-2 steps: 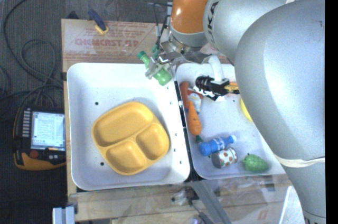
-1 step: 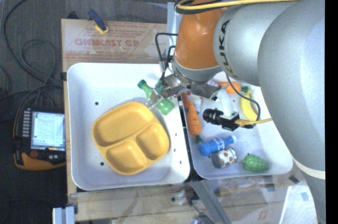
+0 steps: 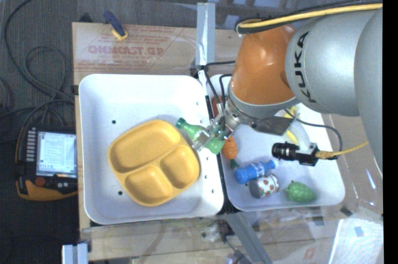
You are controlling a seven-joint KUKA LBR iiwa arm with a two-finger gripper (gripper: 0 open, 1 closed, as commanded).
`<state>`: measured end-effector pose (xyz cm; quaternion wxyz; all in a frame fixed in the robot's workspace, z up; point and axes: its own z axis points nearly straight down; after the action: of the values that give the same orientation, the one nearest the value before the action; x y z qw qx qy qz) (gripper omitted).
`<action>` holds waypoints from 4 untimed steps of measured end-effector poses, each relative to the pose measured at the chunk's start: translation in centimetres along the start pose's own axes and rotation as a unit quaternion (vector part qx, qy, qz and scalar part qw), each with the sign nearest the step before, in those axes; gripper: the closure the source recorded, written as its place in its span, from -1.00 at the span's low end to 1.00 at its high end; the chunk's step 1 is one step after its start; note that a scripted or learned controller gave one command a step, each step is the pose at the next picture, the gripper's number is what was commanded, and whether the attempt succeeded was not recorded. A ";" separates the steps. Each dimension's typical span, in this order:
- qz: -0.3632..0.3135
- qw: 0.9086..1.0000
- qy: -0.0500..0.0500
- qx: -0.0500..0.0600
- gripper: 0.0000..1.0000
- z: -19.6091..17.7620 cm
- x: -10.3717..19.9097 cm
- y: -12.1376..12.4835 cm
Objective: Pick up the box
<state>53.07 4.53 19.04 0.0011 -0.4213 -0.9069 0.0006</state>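
My gripper point(image 3: 210, 134) hangs over the wall between the two bins, below the orange wrist band. A green bottle point(image 3: 188, 129) lies slantwise between its fingers, cap toward the upper left and base point(image 3: 215, 146) over the bin rim, so the gripper is shut on it. I can make out no clear box. A thin reddish-brown thing point(image 3: 217, 108) shows at the right bin's left edge, mostly hidden under the arm, and I cannot tell what it is.
A yellow divided plate point(image 3: 154, 161) fills the middle of the left bin point(image 3: 99, 101). The right bin point(image 3: 329, 185) holds an orange thing point(image 3: 231, 149), a blue bottle point(image 3: 254, 171), a spotted can point(image 3: 266, 185) and a green lumpy thing point(image 3: 300, 192). The arm covers that bin's far part.
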 end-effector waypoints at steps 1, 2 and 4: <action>0.038 0.999 0.000 0.000 1.00 -0.4 -3.4 7.4; 0.036 0.999 0.000 -0.001 1.00 -0.1 -7.0 12.0; 0.086 0.996 0.000 0.000 1.00 -1.2 -4.4 11.8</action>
<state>64.92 8.78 20.17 0.0006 -0.4978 -0.8673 0.0006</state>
